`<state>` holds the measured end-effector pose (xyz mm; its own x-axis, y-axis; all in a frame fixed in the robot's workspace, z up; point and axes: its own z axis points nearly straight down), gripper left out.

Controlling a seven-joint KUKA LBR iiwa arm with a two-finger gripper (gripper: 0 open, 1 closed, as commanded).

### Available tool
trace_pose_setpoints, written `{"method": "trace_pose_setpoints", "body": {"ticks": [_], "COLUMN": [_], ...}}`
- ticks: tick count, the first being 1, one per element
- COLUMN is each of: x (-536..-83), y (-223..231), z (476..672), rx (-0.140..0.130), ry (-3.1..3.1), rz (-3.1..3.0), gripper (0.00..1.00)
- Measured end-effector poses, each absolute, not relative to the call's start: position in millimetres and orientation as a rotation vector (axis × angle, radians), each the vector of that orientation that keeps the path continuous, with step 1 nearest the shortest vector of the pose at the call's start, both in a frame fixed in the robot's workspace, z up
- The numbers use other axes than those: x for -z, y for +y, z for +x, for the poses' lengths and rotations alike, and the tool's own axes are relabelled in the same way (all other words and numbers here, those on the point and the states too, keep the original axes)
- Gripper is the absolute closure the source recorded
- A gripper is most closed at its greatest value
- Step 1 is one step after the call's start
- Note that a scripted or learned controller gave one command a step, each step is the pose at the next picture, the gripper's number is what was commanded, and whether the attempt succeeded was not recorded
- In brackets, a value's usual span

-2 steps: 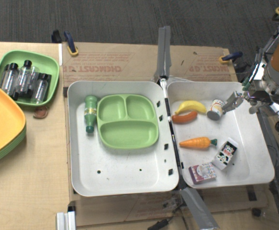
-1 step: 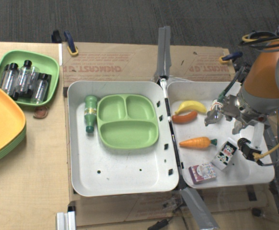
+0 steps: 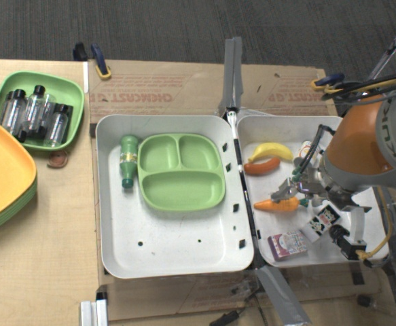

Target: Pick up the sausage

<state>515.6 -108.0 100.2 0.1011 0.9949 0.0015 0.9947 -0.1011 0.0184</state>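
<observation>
While the grey, orange-banded arm (image 3: 361, 148) bends over the right white bin (image 3: 333, 124), its gripper (image 3: 299, 187), grip unreadable, hovers beside one red-orange sausage (image 3: 261, 166), one carrot (image 3: 277, 206), one banana (image 3: 272, 151).

A green divided plate (image 3: 181, 171) and a green bottle (image 3: 128, 160) lie side by side in the left bin (image 3: 177, 250). In the right bin (image 3: 279, 124), a banana (image 3: 274, 151), a carrot (image 3: 278, 206) and a purple packet (image 3: 286, 244). Left of the bins, a green tray (image 3: 72, 94) holds dark vials (image 3: 34, 116), beside stacked orange plates (image 3: 4, 175)
</observation>
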Motion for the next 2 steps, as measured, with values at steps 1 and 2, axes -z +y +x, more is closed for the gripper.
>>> {"method": "trace_pose_setpoints", "body": {"ticks": [1,2], "x": [-110.4,-161.2], "y": [-108.6,-124.9], "z": [517.4,561.0], "rx": [-0.026,0.005], "ry": [2.091,1.928], "rz": [2.324,2.481], "gripper": [1.00,1.00]}}
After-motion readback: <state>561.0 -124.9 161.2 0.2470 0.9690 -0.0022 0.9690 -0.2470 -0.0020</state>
